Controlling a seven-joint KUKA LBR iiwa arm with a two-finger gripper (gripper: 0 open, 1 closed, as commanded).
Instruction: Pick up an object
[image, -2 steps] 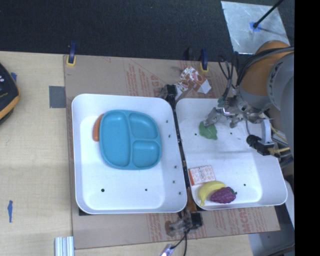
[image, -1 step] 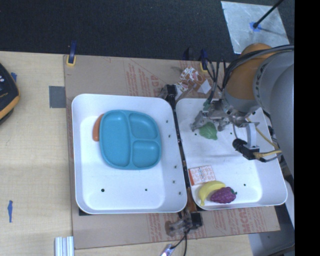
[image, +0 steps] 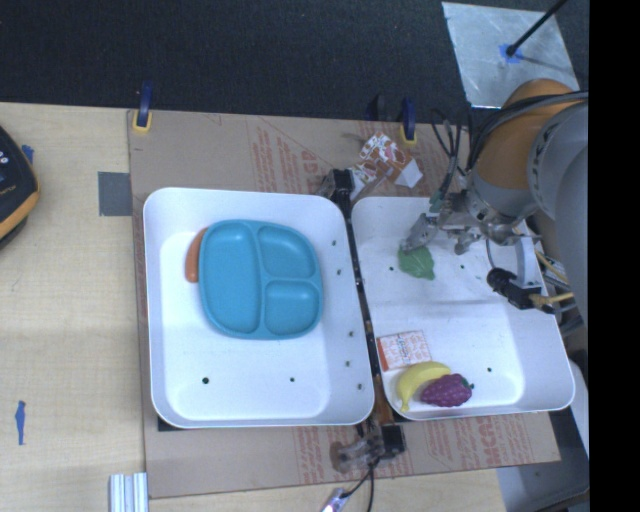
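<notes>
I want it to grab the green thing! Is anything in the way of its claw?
Nothing visible blocks it. The end effector is right above the green object in the right bin. The yellow banana, purple grapes and small card lie apart, near the bin's front.

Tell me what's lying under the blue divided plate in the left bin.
An orange object pokes out from beneath the blue divided plate's left edge. The plate covers the rest, so its full shape cannot be seen.
</notes>
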